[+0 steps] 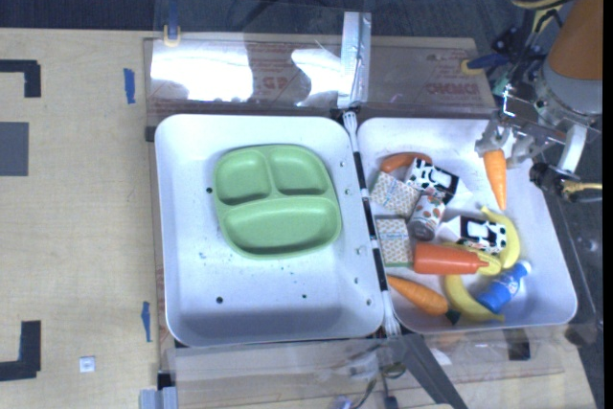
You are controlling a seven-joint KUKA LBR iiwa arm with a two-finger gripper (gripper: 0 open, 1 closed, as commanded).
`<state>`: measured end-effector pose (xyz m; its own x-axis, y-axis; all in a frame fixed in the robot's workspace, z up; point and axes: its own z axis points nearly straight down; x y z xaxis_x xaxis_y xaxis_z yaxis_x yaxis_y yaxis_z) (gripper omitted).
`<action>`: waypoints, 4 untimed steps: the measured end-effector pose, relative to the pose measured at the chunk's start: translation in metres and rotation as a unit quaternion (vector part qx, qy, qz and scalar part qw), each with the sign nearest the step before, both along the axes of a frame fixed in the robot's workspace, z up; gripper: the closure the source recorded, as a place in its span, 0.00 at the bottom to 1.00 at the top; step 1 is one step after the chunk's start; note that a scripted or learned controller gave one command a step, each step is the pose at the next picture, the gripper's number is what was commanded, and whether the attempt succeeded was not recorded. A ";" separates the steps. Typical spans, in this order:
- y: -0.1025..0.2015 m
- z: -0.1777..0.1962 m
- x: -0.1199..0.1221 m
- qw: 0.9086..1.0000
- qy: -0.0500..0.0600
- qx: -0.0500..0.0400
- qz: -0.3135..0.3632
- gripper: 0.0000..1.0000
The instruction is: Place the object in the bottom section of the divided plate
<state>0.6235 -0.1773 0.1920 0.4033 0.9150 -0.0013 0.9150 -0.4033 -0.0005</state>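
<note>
A green divided plate (pixel 278 196) lies in the left white bin (pixel 192 302), two small sections at the back and its large bottom section (pixel 281 223) toward the front; all sections are bare. My gripper (pixel 502 145) hangs over the back right corner of the right bin (pixel 560 297). An orange carrot (pixel 495 179) hangs point down with its thick top end between the fingers, and the gripper is shut on it. The carrot is far to the right of the plate, across the divider between the bins.
The right bin holds a pile: another carrot (pixel 419 294), a banana (pixel 474 300), a blue bottle (pixel 503 287), an orange-red piece (pixel 445 257), cow-print items (pixel 433 177) and patterned boxes (pixel 393 239). A clear panel (pixel 249 43) stands behind the left bin.
</note>
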 end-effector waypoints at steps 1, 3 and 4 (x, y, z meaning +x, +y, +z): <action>0.000 0.000 0.000 1.000 0.000 0.000 0.000 0.00; 0.024 -0.010 0.044 0.999 0.000 0.001 0.046 0.00; 0.113 -0.007 -0.007 0.998 0.000 0.001 0.059 0.00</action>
<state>0.6161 -0.0642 0.1845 0.2933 0.9560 0.0002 0.9560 -0.2933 -0.0021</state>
